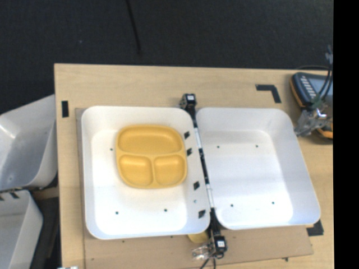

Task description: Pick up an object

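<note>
A pale wooden bench (140, 83) stands on dark carpeted floor (168, 21).

The desk (140, 86) is a light wood panel with black corner marks. Two shallow white bins rest directly on it, side by side and touching along a central seam: the left bin (101, 217) and the right bin (291, 200). A handheld controller (305, 88) lies at the far right corner.

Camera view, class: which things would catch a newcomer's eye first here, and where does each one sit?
A yellow divided plate stands out most, lying flat in the left white bin, toward its upper middle. Beside it sits the right white bin, both resting on a pale wooden bench. A blue and orange device lies at the bench's far right corner.
</note>
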Controlling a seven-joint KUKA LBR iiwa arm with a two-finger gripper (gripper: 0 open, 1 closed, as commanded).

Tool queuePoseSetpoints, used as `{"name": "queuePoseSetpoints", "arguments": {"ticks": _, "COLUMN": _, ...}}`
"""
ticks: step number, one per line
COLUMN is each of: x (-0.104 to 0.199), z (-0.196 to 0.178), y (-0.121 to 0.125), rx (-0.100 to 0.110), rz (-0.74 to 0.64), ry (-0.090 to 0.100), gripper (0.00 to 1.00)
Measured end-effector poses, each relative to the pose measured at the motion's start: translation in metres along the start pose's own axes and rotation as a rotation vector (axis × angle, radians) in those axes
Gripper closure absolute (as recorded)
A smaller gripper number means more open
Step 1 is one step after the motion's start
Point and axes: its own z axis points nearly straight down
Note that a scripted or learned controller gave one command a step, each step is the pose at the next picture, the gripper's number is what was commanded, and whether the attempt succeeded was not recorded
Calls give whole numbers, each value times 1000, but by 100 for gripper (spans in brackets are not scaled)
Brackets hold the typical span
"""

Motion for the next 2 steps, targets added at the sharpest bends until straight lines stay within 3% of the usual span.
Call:
{"name": "queuePoseSetpoints", "arguments": {"ticks": 1, "x": -1, "z": 18, "y": -59, "rx": 7, "rz": 7, "ry": 3, "gripper": 100}}
{"name": "queuePoseSetpoints", "arguments": {"ticks": 2, "x": 0, "z": 14, "y": -13, "rx": -1, "rz": 0, "ry": 1, "gripper": 100}}
